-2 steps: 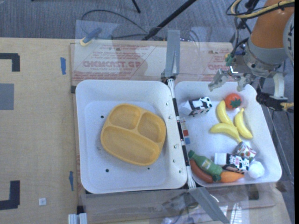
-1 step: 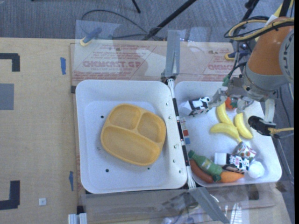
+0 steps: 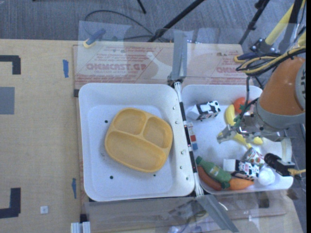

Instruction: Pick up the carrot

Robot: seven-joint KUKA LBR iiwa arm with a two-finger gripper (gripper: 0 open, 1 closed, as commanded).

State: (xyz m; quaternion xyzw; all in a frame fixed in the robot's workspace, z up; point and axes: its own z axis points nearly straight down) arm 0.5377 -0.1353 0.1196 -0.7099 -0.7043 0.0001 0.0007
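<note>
The carrot (image 3: 241,184) is a small orange piece lying against the front wall of the right bin (image 3: 209,130), between a green bottle (image 3: 214,170) and a white ball (image 3: 266,177). My gripper (image 3: 230,134) hangs over the middle of the right bin, above a yellow banana (image 3: 230,114). It is roughly a hand's width behind the carrot and holds nothing that I can see. The arm's orange band (image 3: 285,89) covers the bin's far right side.
The left bin (image 3: 92,106) holds a yellow divided plate (image 3: 139,139). The right bin also holds a black-and-white toy cow (image 3: 208,109), a red fruit (image 3: 240,103), a reddish-brown sausage (image 3: 207,178) and a patterned carton (image 3: 251,162) crowded near the carrot.
</note>
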